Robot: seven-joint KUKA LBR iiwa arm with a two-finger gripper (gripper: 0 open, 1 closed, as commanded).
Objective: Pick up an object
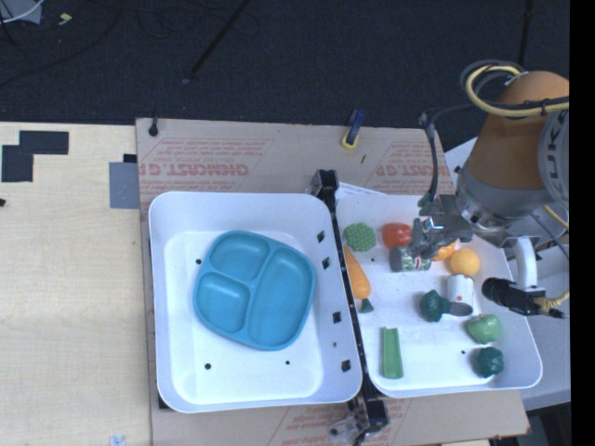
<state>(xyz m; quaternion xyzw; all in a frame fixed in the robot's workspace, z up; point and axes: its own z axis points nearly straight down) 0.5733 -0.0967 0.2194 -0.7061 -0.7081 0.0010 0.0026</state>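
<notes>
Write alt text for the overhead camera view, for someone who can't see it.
A grey robot arm's gripper reaches into the right white bin among toy foods, including a carrot and broccoli. The left bin holds a blue divided plate.

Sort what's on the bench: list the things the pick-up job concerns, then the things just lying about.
Job:
gripper
red toy
broccoli
carrot
yellow ball
green stick
right bin

Lying about:
blue divided plate
left bin
blue-and-yellow clamp
</notes>
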